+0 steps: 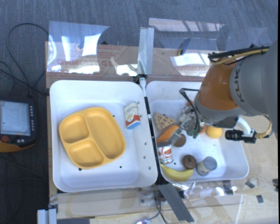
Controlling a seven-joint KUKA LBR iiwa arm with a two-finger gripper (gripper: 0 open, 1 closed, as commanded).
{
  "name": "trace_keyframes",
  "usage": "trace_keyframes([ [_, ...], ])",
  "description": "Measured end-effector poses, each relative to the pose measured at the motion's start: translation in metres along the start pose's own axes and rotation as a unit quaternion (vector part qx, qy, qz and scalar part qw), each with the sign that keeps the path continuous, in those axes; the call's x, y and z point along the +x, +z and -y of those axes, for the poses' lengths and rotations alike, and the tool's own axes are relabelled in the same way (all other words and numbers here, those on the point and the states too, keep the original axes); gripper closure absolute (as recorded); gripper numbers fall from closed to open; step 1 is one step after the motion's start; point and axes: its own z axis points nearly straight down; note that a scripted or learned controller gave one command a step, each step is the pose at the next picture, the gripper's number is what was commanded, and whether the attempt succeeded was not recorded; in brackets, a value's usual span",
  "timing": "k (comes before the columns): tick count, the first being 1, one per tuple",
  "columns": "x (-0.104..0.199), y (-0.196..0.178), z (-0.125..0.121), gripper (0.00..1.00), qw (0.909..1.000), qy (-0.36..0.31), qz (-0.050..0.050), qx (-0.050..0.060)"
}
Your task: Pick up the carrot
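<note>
Lying in the left bin [56,171], well apart from the work: a yellow divided plate [91,136] and, nearer the shared wall, a small snack carton [132,115].

Crossing into the right bin [240,169]: a wedge of sandwich [164,121] near the divider, then the carrot [167,134], an orange shape resting on the bin floor just below that wedge. Below it, standing: a small red-and-white can [165,154], with a banana [177,173] curving along the front edge, a brown round piece [189,161] and a grey tin [207,165] beside it.

Hovering right at the carrot's right end: the end effector [185,125], reaching down from the grey and orange arm [233,87]. Looking dark and cluttered there, so cannot tell whether spread, pressed together or already pinching the carrot; possibly touching it. Beyond the arm, peeking out: a yellow lemon-like fruit [214,132].

Judging progress: approach apparently done, with the tool down at the target. Not yet showing: a confirmed grip, nor any lift, the carrot seemingly lying on the bin floor. Remaining: closing on it securely and raising it clear of the neighbouring sandwich and can.
</note>
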Motion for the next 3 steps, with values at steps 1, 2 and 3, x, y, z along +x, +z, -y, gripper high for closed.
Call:
trace_keyframes([
  [1,-0.016,0.001,-0.019,0.00,0.9860,0.167,-0.003,0.003],
  [2,-0.022,-0.010,-0.012,1.00,0.9855,0.169,0.005,0.005],
  [3,-0.020,-0.009,-0.014,0.00,0.9857,0.169,0.003,0.005],
])
